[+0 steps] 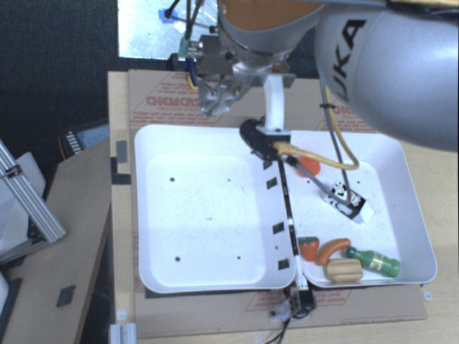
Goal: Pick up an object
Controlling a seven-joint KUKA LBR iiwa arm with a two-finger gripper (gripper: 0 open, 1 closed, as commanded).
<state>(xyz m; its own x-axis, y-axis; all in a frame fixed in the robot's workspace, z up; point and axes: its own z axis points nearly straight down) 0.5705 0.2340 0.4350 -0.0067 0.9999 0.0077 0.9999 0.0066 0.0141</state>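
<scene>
The toys — a bun (343,269), sausage (333,249), green bottle (374,261) and carrot (308,247) — crowd the right bin's (401,185) near edge, touching or nearly so, so a grab there could catch two or slip off. The gripper (217,97) hangs beyond the left bin's (154,192) far edge — well apart from them, and whether it is open I cannot tell.

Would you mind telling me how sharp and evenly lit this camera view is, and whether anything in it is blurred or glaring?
In the camera view, the pincer above the left bin is smeared by blur; the big grey arm close to the lens looks soft; the green bottle and bun in the right bin are fairly crisp; the bright patch at top left is washed out.
</scene>
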